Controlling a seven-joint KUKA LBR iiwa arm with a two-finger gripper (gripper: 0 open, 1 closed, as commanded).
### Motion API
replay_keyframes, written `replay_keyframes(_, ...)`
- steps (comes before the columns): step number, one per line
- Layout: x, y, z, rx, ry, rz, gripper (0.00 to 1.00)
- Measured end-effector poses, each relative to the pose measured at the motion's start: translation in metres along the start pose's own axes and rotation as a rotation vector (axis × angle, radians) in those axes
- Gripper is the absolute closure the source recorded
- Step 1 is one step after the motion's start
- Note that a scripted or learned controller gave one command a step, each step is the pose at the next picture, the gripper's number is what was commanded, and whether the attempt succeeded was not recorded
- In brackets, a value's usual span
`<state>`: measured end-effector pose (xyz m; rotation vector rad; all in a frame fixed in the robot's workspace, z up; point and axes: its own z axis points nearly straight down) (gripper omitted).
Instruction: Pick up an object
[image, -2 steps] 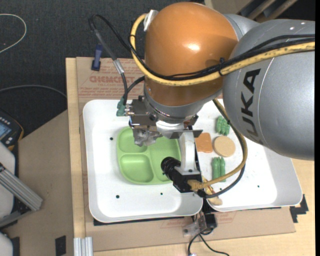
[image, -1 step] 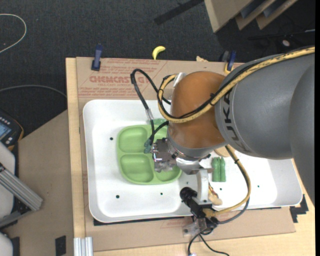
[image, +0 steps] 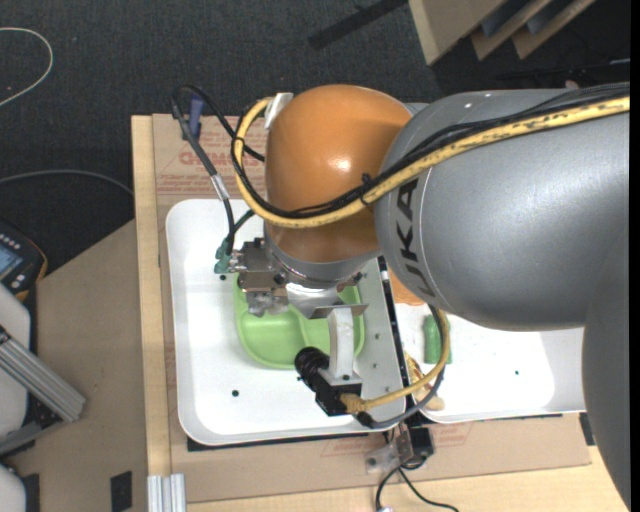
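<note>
A light green moulded plastic object (image: 268, 335) lies in the left shallow white bin (image: 200, 340), mostly covered by the arm's wrist. The grey arm with its orange band (image: 330, 150) hangs directly above it, and the gripper (image: 300, 300) sits low over the green piece; whether it grips anything cannot be told. Part of the letters "KUKA" reads on the grey casing. The right white bin (image: 500, 385) adjoins, both on the brown cardboard-covered tabletop (image: 160, 200), which bears faint red print.
</note>
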<state>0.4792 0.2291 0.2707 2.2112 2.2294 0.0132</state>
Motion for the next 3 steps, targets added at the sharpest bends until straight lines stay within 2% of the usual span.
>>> replay_keyframes(1,-0.064,0.050,0.012,0.004,-0.008,0.016,1.00)
replay_keyframes(2,-0.020,-0.001,-0.092,-0.003,0.002,0.001,1.00)
replay_keyframes(3,-0.006,0.041,-0.211,-0.007,0.001,0.006,1.00)
